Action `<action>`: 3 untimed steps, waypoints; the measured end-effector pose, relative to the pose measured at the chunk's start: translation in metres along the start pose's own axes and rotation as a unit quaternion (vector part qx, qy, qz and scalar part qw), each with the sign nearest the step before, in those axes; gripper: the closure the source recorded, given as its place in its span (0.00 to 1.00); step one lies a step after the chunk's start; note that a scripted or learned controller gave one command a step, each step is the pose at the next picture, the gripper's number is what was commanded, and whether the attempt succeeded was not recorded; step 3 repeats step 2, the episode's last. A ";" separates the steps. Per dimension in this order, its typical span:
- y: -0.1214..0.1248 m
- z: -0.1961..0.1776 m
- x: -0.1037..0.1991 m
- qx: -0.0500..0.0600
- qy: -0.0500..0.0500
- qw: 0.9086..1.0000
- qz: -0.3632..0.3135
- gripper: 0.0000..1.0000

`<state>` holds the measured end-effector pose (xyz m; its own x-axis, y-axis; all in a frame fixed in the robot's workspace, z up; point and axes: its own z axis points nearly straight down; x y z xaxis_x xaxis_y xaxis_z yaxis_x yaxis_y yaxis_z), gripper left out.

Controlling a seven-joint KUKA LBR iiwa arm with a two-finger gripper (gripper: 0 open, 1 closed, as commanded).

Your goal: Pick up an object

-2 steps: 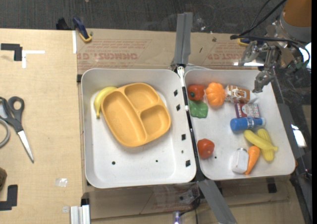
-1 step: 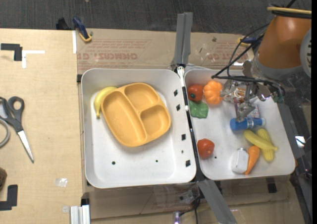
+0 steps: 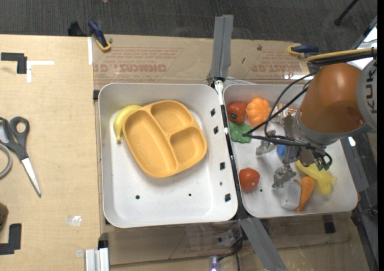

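camera view, two bins [image 3: 120, 204], perhaps two tomatoes [image 3: 249, 178]

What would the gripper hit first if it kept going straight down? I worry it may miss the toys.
Probably the carrot, or bare bin floor just left of it. The gripper points down into the right bin beside the carrot; depth is hard to judge from this slanted view.

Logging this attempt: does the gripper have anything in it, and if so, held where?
Cannot be told. The gripper is down in the right bin beside the carrot, but nothing shows between its fingers.
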<state>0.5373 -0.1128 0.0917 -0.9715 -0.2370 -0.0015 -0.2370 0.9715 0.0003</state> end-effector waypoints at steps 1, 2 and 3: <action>0.004 -0.001 -0.057 0.001 -0.002 0.998 0.063 0.00; 0.001 0.000 -0.006 0.000 0.000 0.993 0.121 0.00; 0.001 0.000 -0.006 0.000 0.000 0.993 0.121 0.00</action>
